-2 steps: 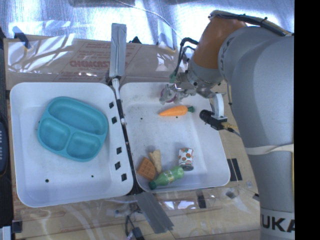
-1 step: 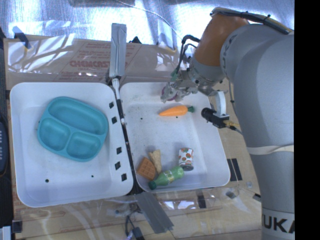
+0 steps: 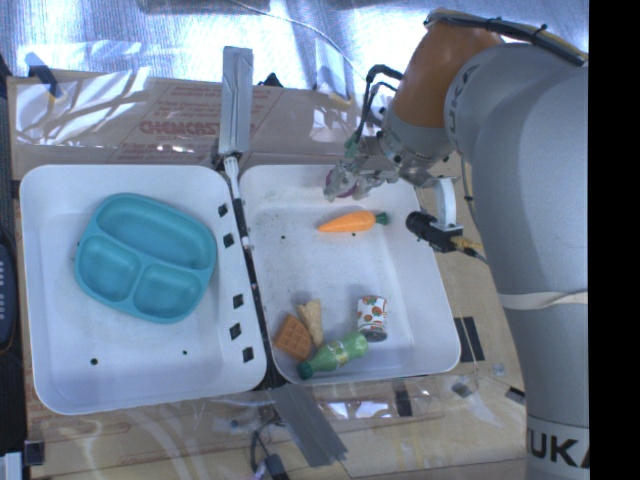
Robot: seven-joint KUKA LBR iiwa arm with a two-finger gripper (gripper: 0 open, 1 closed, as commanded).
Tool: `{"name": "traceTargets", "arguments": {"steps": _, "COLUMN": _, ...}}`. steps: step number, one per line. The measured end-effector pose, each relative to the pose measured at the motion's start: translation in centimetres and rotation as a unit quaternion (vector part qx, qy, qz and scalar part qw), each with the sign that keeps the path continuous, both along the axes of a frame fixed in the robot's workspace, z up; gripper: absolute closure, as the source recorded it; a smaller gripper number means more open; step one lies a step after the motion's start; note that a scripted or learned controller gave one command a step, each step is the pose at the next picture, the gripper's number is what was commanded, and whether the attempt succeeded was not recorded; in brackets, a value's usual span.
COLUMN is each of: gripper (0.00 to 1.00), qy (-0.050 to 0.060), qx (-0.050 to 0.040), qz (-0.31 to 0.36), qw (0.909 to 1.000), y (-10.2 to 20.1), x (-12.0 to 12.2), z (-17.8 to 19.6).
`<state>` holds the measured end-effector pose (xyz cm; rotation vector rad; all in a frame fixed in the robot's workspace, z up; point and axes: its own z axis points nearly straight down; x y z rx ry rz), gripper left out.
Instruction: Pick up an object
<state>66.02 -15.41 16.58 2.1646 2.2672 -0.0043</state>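
Carrot (image 3: 350, 222) lies flat near far edge of right bin (image 3: 420, 298), w/ green top toward the arm. Gripper (image 3: 341, 182) hangs just above its tip, nothing held; how far open, can't tell. Prob. light, stiff, smooth plastic; grab across the thick middle.

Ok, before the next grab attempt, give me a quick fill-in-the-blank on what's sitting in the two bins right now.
1. The blue divided tray lies in the ____ bin as the camera sees it.
2. The object nearest the gripper is the orange ____.
3. The green bottle lies on its ____, near the right bin's front edge.
4. The waffle piece sits beside an ice-cream ____.

Missing words: left; carrot; side; cone
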Motion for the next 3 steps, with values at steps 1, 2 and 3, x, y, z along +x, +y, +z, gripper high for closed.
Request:
{"name": "traceTargets", "arguments": {"steps": 1, "gripper": 1.0, "qy": 0.001, "qx": 0.0031, "qz": -0.02, "qw": 0.9998, "y": -3.1, "x": -0.3, "z": 4.1}}
{"name": "traceTargets", "arguments": {"steps": 2, "gripper": 1.0, "qy": 0.002, "qx": 0.0031, "qz": -0.017, "qw": 0.9999, "y": -3.0, "x": -0.2, "z": 5.0}}
{"name": "traceTargets", "arguments": {"steps": 3, "gripper": 1.0, "qy": 0.004, "qx": 0.0037, "qz": -0.019, "qw": 0.9998, "y": -0.4, "x": -0.3, "z": 3.8}}
